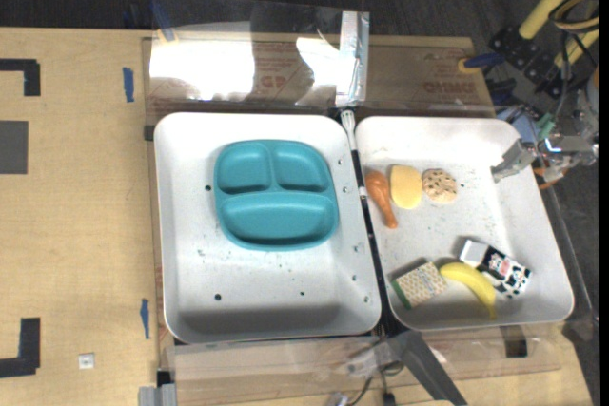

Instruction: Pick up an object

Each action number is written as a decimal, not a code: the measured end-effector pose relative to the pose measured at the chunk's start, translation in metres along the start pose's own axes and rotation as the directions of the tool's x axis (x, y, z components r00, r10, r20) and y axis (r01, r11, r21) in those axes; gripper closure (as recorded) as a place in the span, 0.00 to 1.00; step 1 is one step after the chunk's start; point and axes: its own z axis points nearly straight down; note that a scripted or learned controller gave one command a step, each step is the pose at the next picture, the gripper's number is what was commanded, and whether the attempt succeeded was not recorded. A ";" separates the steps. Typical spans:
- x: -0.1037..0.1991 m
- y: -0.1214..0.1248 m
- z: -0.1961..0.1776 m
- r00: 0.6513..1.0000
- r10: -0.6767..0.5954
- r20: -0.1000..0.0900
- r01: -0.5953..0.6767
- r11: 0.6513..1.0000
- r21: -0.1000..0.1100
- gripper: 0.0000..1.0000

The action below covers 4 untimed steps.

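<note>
A: Right bin (533,233) contents? 
B: Carrot (381,196), yellow item (406,185), cookie (440,184) logged nr back-left corner; sponge (420,282), banana (470,281), patterned box (499,268) along front edge.
A: Left bin (181,233)? 
B: Teal divided tray (275,193) held.
A: Claw (519,157)? 
B: Seen over right bin's back-right edge; state can't be told.

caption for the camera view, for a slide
Teal divided plate in left bin; carrot, cookie, banana in right bin.
</note>
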 end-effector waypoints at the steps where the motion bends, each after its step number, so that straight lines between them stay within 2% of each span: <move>1: 0.063 -0.024 0.062 0.999 -0.035 -0.001 0.035 0.999 0.003 0.00; 2: 0.093 0.022 0.125 0.987 -0.160 0.000 0.160 0.987 0.001 0.00; 3: 0.091 0.067 0.131 0.989 -0.145 0.006 0.145 0.989 -0.016 0.00; 4: 0.091 0.070 0.116 0.989 -0.148 0.010 0.148 0.989 -0.027 1.00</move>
